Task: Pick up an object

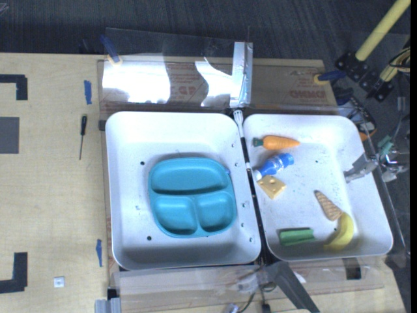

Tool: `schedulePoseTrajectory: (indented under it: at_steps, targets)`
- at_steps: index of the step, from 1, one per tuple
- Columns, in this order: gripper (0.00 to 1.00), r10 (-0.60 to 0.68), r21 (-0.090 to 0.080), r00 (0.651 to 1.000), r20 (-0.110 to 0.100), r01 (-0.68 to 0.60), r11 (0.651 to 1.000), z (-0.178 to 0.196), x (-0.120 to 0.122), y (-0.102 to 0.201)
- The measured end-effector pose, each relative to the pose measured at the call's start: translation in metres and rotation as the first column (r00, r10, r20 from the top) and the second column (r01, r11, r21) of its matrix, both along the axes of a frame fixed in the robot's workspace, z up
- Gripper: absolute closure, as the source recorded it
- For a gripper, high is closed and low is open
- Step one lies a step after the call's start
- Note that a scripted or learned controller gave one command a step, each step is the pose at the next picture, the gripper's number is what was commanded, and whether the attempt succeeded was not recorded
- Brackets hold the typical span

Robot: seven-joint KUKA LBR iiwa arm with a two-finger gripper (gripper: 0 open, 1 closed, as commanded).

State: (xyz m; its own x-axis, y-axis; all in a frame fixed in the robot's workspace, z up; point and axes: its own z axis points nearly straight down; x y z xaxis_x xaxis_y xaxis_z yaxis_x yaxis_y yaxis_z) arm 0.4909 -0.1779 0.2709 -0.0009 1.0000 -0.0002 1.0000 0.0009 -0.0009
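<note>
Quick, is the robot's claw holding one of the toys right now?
Gripper: it sits at the right bin's right edge, and whether it is open or shut cannot be told; no toy shows in it.

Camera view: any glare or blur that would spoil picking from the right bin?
Camera view: strong glare sits on the clear panel behind the left bin; the right bin is evenly lit, the carrot and banana crisp with soft shadows; the metal parts at its right rim look blurred.
</note>
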Motion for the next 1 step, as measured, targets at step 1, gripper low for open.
schedulePoseTrajectory:
  at_steps: [1]
  targets:
    - [0.0, 0.17, 0.005, 0.985, -0.007, -0.17, 0.985, -0.1451, 0.0228, 0.0004]
